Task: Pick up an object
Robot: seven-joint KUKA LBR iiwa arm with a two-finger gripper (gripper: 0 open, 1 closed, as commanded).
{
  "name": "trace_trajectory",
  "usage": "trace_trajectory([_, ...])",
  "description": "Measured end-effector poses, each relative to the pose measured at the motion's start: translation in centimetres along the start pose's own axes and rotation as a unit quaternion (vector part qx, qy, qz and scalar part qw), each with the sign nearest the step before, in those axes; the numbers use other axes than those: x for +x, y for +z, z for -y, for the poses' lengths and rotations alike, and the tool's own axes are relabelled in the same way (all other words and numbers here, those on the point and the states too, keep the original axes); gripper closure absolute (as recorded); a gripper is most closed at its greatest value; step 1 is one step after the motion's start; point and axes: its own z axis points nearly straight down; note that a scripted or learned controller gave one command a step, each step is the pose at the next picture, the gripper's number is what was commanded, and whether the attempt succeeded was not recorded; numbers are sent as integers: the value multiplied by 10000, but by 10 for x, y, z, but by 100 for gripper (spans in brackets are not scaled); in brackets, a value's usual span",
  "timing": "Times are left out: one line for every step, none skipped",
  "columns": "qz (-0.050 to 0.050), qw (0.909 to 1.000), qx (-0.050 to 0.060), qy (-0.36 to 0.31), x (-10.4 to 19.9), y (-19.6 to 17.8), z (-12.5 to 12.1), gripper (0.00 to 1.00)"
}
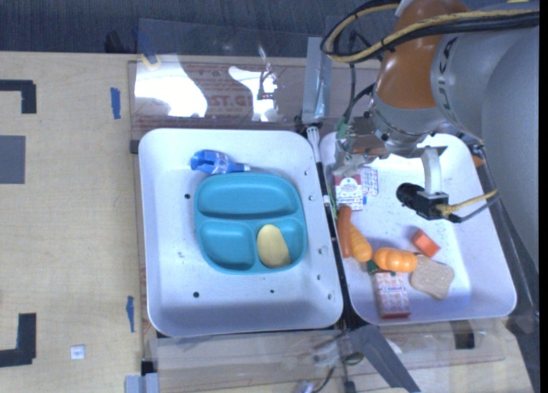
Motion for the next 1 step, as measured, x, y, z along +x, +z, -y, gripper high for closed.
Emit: trace_trajectory([11,9973,-18,-735,-36,-57,18,100])
